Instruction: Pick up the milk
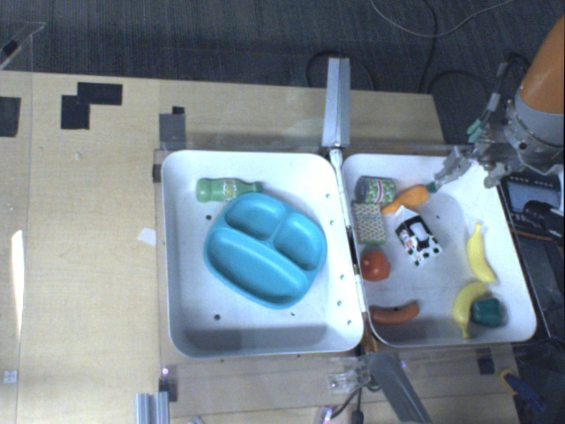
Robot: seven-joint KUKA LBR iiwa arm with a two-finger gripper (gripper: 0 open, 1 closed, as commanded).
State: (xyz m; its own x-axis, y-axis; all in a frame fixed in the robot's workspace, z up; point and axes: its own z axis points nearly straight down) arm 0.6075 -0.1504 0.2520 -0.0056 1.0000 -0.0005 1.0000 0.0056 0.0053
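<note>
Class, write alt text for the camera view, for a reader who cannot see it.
The pincer hovers at the right bin's far edge, apart from the milk lying mid-bin among a carrot, tomato and bananas. The left bin holds a blue plate and green bottle.

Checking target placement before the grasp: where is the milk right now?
The milk lies mid right bin, below the carrot, right of the tomato, left of the banana.
</note>
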